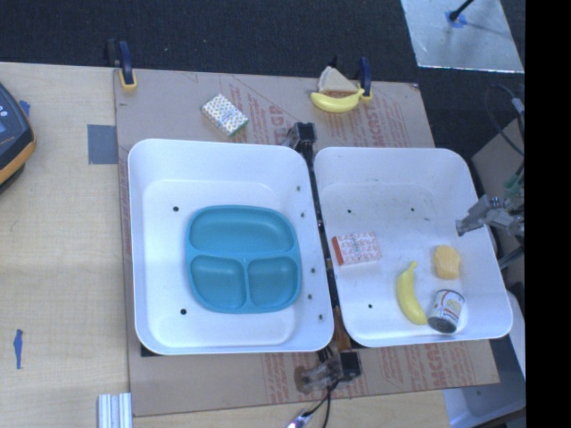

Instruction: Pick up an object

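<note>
The right bin (393,172) holds a yellow banana (409,294), a small yellow-orange lump (446,261), a tin can lying on its side (446,310) and a flat red-and-white packet (356,249). My gripper (482,214) reaches in at the bin's right rim, above and to the right of the lump, a little apart from it. Nothing shows between its fingers. The rest of the arm is cut off at the view's right.
A blue divided plate (242,258) lies in the left bin (161,176). Outside the bins, on the cardboard at the back, sit a small patterned box (224,113) and a second banana with a sandwich piece (337,98). A yellow-black device (11,141) is at far left.
</note>
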`<state>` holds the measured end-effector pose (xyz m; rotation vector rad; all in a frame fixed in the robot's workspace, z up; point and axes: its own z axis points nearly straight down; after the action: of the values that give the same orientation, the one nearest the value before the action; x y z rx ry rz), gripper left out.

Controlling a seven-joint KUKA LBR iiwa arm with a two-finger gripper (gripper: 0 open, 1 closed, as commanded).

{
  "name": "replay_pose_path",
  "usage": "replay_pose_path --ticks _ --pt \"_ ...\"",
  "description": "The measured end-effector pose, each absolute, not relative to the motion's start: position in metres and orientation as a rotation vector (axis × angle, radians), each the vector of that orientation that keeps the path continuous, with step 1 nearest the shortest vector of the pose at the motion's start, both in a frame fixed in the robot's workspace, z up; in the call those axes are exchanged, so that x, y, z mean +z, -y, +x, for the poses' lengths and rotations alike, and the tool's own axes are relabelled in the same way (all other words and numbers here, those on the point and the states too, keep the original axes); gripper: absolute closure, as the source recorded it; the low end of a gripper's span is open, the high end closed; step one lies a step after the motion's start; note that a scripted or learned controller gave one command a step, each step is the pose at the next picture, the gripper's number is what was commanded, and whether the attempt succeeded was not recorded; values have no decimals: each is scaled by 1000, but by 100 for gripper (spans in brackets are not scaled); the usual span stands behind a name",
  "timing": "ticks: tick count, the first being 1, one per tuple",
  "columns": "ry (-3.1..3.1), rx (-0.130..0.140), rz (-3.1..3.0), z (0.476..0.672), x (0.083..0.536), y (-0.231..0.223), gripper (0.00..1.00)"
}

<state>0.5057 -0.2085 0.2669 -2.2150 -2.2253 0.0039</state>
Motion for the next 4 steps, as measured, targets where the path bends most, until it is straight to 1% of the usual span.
replay_pose_path --ticks 1,2,3,4 --pt "2230 3 -2217 517 93 200 0" --pt "2227 0 -2217 588 228 174 0" --pt "2226 5 -2212 546 192 136 0" --pt "2224 5 -2213 493 91 141 0"
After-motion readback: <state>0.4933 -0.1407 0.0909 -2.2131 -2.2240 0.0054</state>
